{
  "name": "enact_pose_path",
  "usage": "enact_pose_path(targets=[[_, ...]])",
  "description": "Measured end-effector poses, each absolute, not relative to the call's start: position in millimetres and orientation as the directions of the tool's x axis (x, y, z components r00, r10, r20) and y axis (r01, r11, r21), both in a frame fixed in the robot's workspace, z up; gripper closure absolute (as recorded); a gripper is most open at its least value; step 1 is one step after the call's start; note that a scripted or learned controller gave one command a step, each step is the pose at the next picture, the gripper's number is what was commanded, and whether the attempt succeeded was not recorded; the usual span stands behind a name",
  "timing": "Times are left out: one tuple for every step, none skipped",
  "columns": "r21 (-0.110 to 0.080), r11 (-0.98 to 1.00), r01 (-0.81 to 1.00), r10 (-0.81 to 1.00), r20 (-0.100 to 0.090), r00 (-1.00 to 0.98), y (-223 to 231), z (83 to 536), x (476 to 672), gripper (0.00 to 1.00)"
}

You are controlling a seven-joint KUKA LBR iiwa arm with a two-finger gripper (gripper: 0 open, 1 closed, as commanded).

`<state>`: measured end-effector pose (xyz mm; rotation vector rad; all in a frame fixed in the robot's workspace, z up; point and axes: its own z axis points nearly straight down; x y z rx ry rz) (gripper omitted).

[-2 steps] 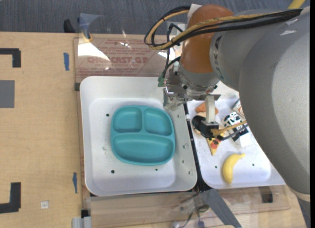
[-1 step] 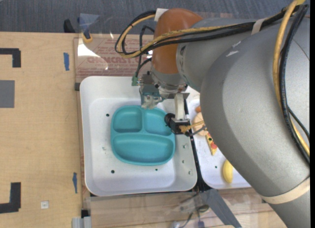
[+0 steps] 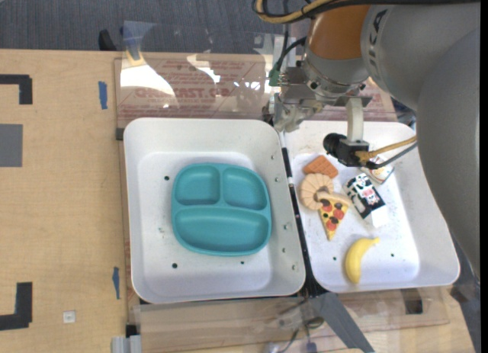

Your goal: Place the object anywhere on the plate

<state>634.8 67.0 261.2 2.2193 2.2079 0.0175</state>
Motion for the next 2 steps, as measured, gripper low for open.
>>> enact_pose_path(targets=[[-0.012,0.007,1.0,1.0,-0.002,-0.007,138.8,166.0,659.1,1.0],[0.009,-0.002,1.0,1.0,0.0,0.002,80.2,266.2,624.5,1.0]])
